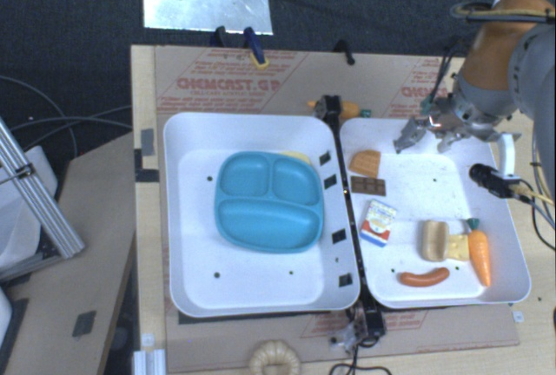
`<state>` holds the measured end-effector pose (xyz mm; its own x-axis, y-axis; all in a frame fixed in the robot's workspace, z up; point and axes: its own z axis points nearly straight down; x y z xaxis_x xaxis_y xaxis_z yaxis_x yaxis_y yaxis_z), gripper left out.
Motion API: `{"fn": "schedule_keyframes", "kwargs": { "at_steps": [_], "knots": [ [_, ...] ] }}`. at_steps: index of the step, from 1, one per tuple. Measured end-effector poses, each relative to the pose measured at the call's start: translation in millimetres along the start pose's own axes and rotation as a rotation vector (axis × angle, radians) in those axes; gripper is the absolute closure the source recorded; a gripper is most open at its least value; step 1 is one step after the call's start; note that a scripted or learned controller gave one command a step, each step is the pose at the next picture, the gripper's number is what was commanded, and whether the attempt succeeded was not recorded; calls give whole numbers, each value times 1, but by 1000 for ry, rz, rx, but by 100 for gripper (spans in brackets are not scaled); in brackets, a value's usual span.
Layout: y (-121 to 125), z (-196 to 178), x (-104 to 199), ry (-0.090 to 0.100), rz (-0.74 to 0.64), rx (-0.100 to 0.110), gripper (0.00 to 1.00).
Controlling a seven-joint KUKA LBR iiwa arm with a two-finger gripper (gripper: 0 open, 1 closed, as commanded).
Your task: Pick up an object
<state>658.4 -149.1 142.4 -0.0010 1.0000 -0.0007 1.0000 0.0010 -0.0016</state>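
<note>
My gripper hangs over the far edge of the right bin, its two fingers spread open with nothing between them. Below it in that bin lie a toast-coloured slice, a brown chocolate bar, a small red, white and blue carton, a bread roll, a yellow cheese piece, a carrot and a sausage. The slice is the closest of them, to the gripper's lower left.
The left bin holds a blue divided plate with a pale yellow thing peeking out behind it. Black clips run along the ridge between the bins. An orange object lies on the cardboard behind the bins.
</note>
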Motion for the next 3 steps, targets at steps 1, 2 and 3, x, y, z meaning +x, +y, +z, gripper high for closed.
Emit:
{"fn": "schedule_keyframes", "kwargs": {
  "at_steps": [1, 2, 3],
  "knots": [
    [0, 52, 1, 0, -2, 0, 0],
    [2, 37, 0, 0, -3, -8, 100],
    [4, -9, 7, 0, -5, -8, 100]
  ]
}}
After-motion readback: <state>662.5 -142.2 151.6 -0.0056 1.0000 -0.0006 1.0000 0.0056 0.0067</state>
